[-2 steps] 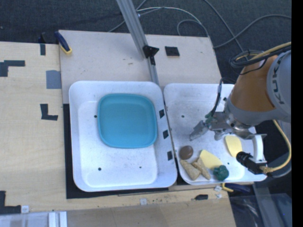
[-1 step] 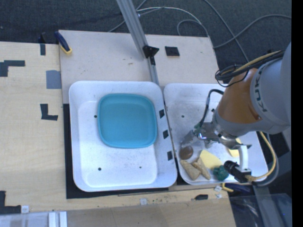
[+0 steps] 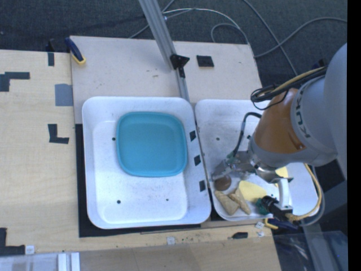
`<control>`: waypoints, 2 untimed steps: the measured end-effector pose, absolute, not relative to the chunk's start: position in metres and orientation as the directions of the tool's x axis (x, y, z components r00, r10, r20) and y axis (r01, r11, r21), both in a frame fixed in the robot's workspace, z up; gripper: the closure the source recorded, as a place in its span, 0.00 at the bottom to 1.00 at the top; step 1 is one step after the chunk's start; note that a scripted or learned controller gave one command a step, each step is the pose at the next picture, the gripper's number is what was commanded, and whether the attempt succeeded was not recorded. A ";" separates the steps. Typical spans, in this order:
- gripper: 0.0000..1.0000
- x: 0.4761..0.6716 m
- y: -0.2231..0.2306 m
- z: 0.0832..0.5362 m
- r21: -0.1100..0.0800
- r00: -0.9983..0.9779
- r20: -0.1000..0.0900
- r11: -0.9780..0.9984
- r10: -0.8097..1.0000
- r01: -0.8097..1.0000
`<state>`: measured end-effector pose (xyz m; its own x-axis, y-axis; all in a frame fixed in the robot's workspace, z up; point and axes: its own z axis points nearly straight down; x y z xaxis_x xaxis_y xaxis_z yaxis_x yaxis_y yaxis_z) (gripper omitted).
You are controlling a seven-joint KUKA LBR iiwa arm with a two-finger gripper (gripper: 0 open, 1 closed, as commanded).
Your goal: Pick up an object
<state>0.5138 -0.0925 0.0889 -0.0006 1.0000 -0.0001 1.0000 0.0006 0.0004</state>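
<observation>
in the right bin [image 3: 221, 117], near its front wall, lies the clutter the arm [image 3: 293, 126] reaches for. the arm is the largest thing, bent over that bin from the right. left of the right bin, a blue plate [image 3: 151, 144] sits in the left bin [image 3: 101, 202]. the gripper [image 3: 237, 162] hangs just above a small brown object [image 3: 222, 183]; whether it is open or closed cannot be told. beside that object sit a yellow piece [image 3: 250, 191] and a tan piece [image 3: 228, 202]. they look small and probably light, the yellow one perhaps soft; a pinch across a narrow side seems safest. no writing can be read.
</observation>
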 end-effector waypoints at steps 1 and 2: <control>1.00 0.514 -0.093 0.101 0.003 0.000 -0.002 0.000 1.000 1.000; 1.00 0.508 -0.101 0.152 0.003 0.000 -0.001 0.000 1.000 1.000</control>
<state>0.5082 -0.1008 0.1520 0.0000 1.0000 -0.0006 1.0000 0.0000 0.0035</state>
